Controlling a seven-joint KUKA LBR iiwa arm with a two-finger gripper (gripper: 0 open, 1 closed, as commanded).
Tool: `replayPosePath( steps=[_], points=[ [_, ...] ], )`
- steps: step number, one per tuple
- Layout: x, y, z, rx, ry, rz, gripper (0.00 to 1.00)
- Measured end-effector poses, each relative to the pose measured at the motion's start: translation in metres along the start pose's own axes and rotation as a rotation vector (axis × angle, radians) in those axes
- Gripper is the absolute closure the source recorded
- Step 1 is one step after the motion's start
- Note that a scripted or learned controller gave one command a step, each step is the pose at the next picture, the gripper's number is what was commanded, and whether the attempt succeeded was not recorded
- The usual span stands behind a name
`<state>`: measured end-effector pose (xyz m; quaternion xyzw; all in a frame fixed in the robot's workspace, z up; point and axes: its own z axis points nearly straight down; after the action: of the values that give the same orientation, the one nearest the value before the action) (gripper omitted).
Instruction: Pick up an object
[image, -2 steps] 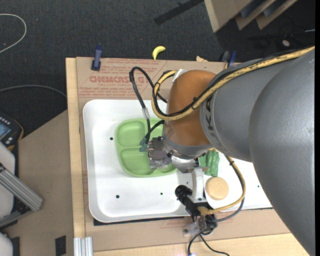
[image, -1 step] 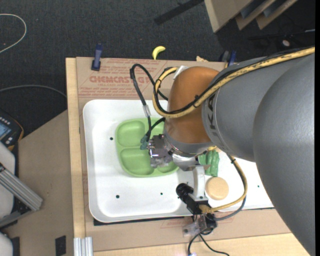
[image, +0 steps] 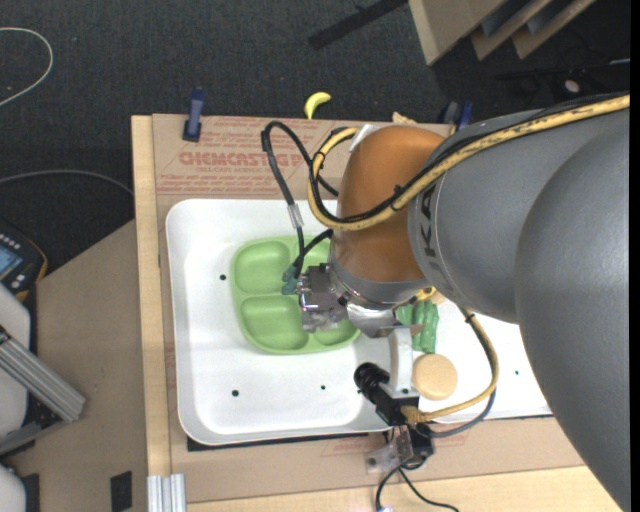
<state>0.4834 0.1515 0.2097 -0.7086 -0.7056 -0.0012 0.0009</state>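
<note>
A light green divided plate (image: 268, 290) lies in the left white bin (image: 200, 300), toward its right half. My gripper (image: 318, 302) hangs over the plate's right edge, under the orange wrist band. The arm's bulk covers most of the right bin. Just past the divider, in the right bin, lie a tan round disc (image: 436, 377) and a dark green ridged piece (image: 428, 322), both to the right of the gripper.
The bins sit on a cardboard sheet (image: 230, 155) on the bench. A blue clip (image: 194, 112) and a yellow piece (image: 317, 101) rest at the sheet's far edge. Dark floor surrounds the bench.
</note>
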Motion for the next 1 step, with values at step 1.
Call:
replayPosePath(
  steps=[1],
  points=[
    [0.0005, 0.0004, -0.0099, -0.001, 0.001, 0.0, 1.0]
  ],
)
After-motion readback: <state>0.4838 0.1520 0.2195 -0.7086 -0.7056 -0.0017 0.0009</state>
